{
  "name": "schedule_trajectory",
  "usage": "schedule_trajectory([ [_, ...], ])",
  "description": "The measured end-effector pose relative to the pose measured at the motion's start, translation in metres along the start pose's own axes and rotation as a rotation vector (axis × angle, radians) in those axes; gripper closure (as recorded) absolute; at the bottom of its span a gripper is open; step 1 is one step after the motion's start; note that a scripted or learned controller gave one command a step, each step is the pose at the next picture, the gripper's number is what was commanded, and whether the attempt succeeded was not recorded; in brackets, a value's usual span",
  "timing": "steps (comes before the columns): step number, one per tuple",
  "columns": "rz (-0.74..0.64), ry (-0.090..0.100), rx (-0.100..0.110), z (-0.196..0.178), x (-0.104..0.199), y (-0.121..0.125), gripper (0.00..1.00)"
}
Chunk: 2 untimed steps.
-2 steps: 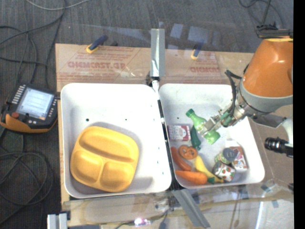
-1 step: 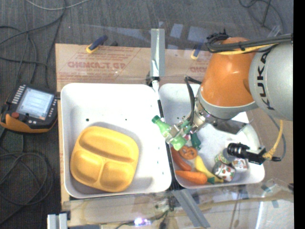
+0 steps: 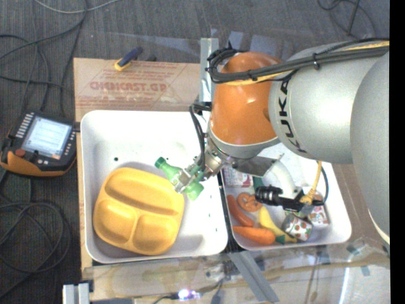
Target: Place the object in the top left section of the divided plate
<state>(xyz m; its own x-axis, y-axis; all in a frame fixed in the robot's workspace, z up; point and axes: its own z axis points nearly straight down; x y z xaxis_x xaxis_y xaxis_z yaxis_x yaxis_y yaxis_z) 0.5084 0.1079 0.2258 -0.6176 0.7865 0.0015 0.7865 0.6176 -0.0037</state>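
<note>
While the green bottle (image 3: 179,175) is clamped across its middle between the fingers (image 3: 184,178), the step in hand is judged to be the carry to the plate, with the release not yet made. The fingers are seen closed narrowly on the bottle, with its cap end pointing up and left toward the bin's middle and its base end sticking out to the lower right; nothing else is touched by them as far as can be told. The bottle is held tilted, just over the upper right edge of the yellow divided plate (image 3: 136,211), which lies in the left white bin (image 3: 101,128).

For the step to be done well, the bottle should be carried further left and slightly up the view, so that it is centred over the plate's top left section, not over the rim or the ridges between sections. A low release is advised, since a rounded bottle is likely to roll if dropped from height, and the plate's sections look shallow. The fingers should be opened only once the bottle is settled inside the section's walls.

Outward from there, the orange wrist band (image 3: 243,106) and the grey arm (image 3: 335,100) are seen above the right white bin (image 3: 338,230), where a carrot (image 3: 254,234) and other small items lie.
</note>
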Motion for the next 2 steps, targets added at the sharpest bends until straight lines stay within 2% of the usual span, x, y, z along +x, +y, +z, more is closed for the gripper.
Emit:
schedule_trajectory([
  [1, 0.0, 0.001, 0.0, 0.0, 0.0, 0.0, 0.0],
  [2, -0.468, -0.006, -0.009, 0.101, 0.016, -0.016, 0.0],
])
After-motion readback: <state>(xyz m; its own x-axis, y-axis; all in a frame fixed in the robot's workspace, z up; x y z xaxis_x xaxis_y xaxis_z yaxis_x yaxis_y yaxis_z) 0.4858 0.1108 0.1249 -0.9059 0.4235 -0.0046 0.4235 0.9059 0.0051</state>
